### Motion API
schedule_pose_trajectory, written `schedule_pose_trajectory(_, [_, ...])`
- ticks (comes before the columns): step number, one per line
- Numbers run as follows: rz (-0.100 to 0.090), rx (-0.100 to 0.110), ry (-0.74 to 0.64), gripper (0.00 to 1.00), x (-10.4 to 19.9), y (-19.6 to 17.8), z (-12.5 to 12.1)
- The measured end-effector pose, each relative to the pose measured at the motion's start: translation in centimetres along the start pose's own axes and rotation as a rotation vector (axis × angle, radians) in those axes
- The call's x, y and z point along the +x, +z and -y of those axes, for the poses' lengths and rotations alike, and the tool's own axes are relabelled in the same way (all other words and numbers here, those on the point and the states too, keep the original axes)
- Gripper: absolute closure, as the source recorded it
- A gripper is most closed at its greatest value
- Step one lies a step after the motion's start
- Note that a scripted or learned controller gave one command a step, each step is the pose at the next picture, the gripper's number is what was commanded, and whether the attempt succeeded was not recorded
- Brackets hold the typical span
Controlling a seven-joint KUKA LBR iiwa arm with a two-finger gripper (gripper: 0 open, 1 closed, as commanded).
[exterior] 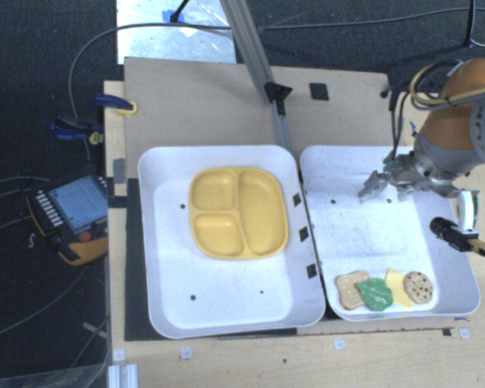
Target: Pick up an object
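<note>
Along the front edge of the right bin (339,168) lie a slice of toast (352,288), a green leafy piece (376,294), a yellow cheese wedge (398,285) and a round cookie (419,286), all close together. My gripper (378,190) hangs over the back part of the right bin, well behind these items. Its fingers are spread open with nothing between them. The grey arm with its orange band (469,79) comes in from the right.
A yellow divided plate (237,212) sits in the left bin (170,297). A grey pole (250,39) slants down to the gap between the bins at the back. Cables and a handheld pendant (71,212) lie left of the bench.
</note>
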State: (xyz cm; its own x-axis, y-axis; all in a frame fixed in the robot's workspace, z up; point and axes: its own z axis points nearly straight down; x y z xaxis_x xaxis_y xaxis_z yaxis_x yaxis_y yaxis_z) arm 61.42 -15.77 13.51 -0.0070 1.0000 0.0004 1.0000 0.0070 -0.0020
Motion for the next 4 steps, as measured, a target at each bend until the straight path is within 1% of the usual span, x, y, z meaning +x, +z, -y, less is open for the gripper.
schedule_pose_trajectory(1, [0.001,-0.003,0.003,0.00,0.0,5.1,-0.1])
schedule_pose_trajectory(2, [0.003,-0.011,0.001,1.00,0.0,3.6,-0.3])
schedule_pose_trajectory(3, [0.002,-0.008,0.005,1.00,-0.3,-0.9,0.0])
schedule_pose_trajectory(4, [0.003,-0.010,0.001,1.00,-0.7,-6.9,-1.0])
